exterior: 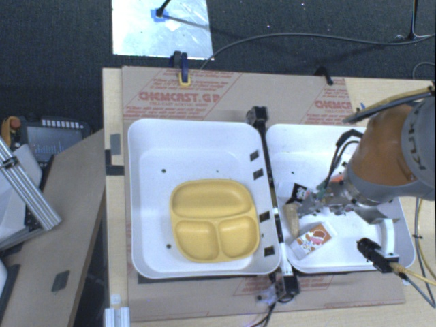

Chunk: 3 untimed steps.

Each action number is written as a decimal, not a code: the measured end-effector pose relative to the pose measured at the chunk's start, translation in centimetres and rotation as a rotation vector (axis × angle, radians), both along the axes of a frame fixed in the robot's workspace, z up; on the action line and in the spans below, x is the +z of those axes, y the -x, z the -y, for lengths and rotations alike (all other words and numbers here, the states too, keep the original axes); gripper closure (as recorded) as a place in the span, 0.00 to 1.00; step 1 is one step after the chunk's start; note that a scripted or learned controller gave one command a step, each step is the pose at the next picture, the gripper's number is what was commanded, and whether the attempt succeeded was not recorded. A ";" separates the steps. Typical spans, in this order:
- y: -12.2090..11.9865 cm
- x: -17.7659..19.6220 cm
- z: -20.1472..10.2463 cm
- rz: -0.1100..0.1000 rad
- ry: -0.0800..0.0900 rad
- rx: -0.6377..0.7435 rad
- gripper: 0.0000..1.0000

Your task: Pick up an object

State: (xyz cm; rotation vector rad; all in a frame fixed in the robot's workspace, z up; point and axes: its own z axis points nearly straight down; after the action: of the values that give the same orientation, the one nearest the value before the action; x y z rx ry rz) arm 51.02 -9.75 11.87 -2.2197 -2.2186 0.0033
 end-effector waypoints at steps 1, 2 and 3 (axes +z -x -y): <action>-0.2 1.3 0.0 0.005 0.001 0.002 1.00; 0.3 6.9 -0.7 0.009 0.001 0.004 1.00; 0.1 11.0 -0.7 0.010 0.002 0.004 1.00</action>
State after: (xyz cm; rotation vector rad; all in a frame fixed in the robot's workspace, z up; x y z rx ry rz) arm 50.87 -9.08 22.83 -2.2209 -2.2295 -0.0059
